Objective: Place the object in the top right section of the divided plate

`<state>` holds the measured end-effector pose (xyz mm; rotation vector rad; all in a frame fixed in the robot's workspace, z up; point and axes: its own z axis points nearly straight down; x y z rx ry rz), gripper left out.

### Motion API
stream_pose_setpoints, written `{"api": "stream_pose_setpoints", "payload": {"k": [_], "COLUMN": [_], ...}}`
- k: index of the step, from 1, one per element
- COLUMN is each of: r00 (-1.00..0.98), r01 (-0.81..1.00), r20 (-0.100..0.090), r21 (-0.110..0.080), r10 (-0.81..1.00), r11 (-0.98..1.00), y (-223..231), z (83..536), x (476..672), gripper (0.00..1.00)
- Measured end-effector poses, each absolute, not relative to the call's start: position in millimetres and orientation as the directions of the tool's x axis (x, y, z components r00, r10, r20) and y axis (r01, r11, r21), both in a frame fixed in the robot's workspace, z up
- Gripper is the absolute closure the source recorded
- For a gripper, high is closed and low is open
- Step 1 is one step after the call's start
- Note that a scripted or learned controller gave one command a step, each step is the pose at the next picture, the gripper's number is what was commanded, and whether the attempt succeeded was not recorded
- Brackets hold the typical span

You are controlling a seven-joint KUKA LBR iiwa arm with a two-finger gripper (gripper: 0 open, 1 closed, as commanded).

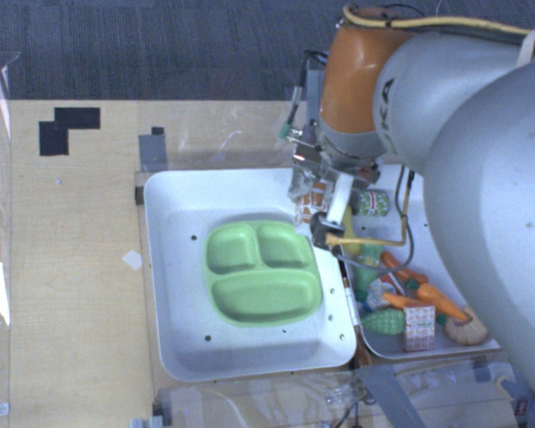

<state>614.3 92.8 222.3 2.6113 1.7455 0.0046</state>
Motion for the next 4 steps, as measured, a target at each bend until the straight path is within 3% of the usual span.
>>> {"api": "stream_pose_setpoints", "payload": {"k": [1,2,3,4], "r00": [0.24,0.397,0.393,0.329], "r01": [0.971,0.918,0.92,0.944], "r20": [0.001,0.002,0.001,0.001], "r21": [0.004,0.001,0.0,0.002], "r10": [0.971,0.918,0.92,0.944], "r11": [-0.24,-0.397,-0.393,-0.329], "y": [101,110,99,49], "z": [234,226,221,185], "x": [643.5,599.3,580.8,631.6], "gripper": [1.0,1.0,1.0,1.0]}}
